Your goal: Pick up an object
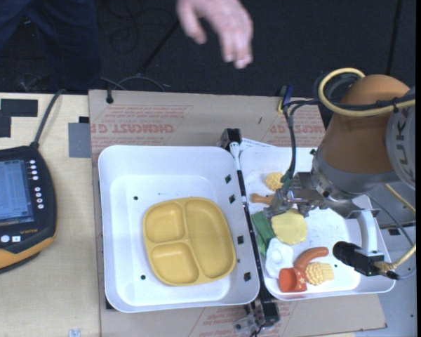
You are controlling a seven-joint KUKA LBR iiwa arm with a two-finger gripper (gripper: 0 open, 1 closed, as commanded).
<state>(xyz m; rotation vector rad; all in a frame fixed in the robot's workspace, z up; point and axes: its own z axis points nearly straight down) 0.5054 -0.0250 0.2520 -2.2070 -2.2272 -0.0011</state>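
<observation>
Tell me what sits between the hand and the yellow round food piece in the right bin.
Nothing visible does. The hand hangs directly over the yellow round piece in the right bin. The green piece, sausage and corn lie beside it, not over it.

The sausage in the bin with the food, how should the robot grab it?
Probably across the middle of the sausage, from straight above. It lies flat and slightly slanted, long and thin, so fingers closing across its narrow width should fit. The corn cob sits close below it and the fried egg to its left, so its upper side has more room.
</observation>
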